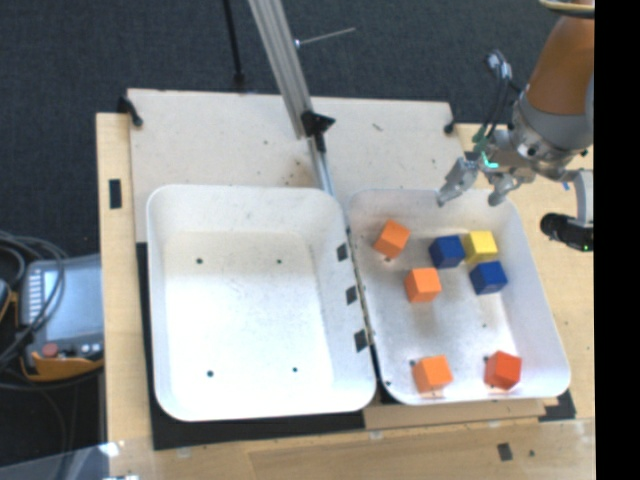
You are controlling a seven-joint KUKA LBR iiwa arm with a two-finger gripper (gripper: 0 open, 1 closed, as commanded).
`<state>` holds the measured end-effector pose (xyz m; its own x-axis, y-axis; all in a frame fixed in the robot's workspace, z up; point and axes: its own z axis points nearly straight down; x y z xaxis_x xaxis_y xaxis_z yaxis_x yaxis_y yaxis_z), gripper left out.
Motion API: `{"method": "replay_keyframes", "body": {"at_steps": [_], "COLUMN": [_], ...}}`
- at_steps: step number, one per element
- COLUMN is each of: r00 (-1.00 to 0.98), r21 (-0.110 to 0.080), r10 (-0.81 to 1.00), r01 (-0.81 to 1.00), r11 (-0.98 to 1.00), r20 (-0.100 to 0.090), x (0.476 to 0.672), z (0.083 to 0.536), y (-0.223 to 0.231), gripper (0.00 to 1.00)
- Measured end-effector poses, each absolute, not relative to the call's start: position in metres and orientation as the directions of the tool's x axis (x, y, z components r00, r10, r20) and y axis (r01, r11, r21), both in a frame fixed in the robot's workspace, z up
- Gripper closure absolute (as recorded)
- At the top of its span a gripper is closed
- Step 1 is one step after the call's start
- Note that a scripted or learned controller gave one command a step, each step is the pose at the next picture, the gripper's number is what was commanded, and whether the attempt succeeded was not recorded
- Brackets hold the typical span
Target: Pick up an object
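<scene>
Nearest the lens, along the front of the right bin [535,313], sit an orange cube [432,372] and a red-orange block [503,369], just apart from each other. Starting from the left, the left bin [170,298] holds nothing I could take. In the right bin, an orange block [392,238] lies tilted near the back, another orange one [423,284] below it, then a blue block [447,251] touching a yellow block [482,244], with a second blue block [488,277] just under the yellow. My gripper [478,189] hangs over the bin's back rim with its fingers spread and nothing between them. I judge I am in the approach step: next I must pick a target, come forward and descend over it.
</scene>
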<state>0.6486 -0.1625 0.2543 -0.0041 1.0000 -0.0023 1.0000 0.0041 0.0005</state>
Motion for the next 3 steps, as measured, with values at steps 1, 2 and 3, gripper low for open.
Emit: {"method": "replay_keyframes", "body": {"at_steps": [1, 2, 3], "r00": [-0.004, -0.006, -0.003], "r21": [-0.001, -0.004, 0.012], "r10": [1.0, 1.0, 1.0], "r01": [1.0, 1.0, 1.0], "r11": [0.004, 0.006, 0.003], "r20": [-0.003, -0.002, -0.004], "x": [0.648, 0.654, 0.658], "z": [0.213, 0.156, 0.137], "y": [-0.16, -0.155, -0.157], "gripper": [0.0, 0.0, 0.0]}}
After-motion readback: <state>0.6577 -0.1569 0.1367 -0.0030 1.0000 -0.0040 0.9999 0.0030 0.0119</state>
